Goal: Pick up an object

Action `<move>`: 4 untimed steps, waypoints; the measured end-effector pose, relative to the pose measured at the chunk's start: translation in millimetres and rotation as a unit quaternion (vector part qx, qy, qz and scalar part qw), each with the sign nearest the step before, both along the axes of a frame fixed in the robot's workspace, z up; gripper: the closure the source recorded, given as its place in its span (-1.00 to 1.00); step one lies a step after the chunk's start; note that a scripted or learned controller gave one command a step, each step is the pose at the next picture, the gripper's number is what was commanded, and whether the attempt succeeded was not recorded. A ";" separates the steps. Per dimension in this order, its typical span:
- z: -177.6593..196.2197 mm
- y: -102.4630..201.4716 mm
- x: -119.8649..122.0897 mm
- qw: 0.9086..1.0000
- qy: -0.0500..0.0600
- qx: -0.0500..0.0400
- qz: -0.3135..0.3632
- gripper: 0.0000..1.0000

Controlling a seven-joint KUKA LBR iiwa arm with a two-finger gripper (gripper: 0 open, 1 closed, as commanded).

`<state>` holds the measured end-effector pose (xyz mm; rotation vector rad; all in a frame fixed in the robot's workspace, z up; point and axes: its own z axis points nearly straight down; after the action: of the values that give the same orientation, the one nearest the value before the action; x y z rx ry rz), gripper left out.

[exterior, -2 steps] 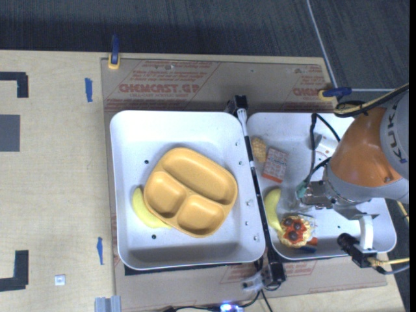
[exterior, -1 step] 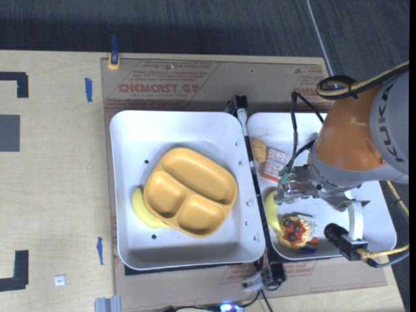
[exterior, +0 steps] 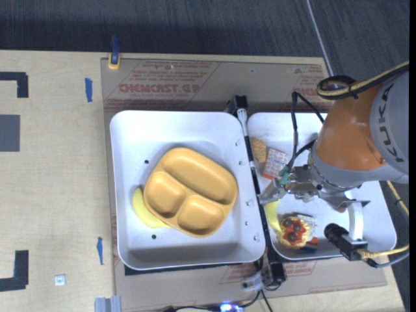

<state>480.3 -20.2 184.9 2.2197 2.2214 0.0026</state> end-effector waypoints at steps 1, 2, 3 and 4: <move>-47.7 -33.8 18.5 1.000 0.000 0.000 0.000 -1.00; -99.1 -73.2 -0.6 1.000 0.001 0.000 -0.001 -1.00; -88.0 -73.8 1.6 1.000 -0.003 -0.001 -0.001 1.00; 0.0 7.8 0.0 1.000 0.000 0.000 0.000 1.00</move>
<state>480.3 -12.4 184.9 2.2195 2.2227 0.0029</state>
